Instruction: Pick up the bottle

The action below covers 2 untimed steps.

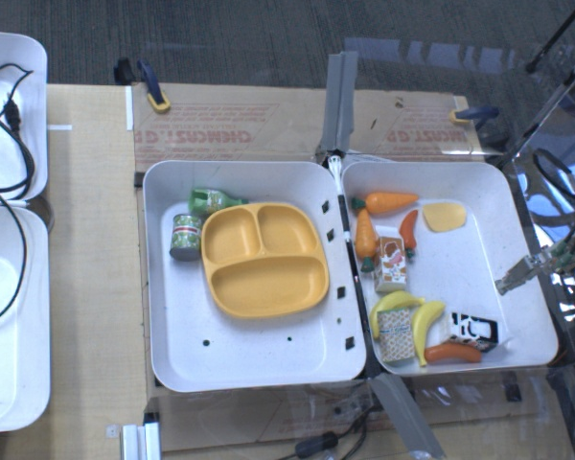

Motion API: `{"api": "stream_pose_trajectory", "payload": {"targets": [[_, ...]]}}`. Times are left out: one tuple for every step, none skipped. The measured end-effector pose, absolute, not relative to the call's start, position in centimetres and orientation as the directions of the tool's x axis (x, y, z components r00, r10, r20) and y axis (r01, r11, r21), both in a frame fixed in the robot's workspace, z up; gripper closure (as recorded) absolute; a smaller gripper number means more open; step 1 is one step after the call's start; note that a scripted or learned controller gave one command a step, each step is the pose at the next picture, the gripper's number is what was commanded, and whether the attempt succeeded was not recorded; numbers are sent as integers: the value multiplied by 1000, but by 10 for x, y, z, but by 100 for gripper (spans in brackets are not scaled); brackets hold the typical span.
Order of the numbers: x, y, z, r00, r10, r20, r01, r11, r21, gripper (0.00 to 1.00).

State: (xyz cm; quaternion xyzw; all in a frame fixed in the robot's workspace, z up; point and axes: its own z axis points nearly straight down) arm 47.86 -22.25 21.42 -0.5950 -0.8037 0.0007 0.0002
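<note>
The green bottle (pixel 211 200) lies on its side in the left bin (pixel 163 333), at the far-left edge of the yellow divided plate (pixel 265 259). The gripper (pixel 529 268) is well apart, over the right bin's (pixel 498 247) right edge; its state cannot be told.

Left shallow white plastic bin (pixel 163 286) holds a yellow three-compartment plate (pixel 265 258), with a green plastic bottle (pixel 212 200) lying at the plate's upper-left edge. A small green-labelled can (pixel 185 236) stands just below the bottle, beside the plate.
</note>
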Motion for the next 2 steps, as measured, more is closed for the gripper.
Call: {"api": "stream_pose_trajectory", "payload": {"targets": [[493,-218,106,-278,960,9,960,278,-6,0],[513,-206,90,-501,865,1,865,501,-1,0]]}}
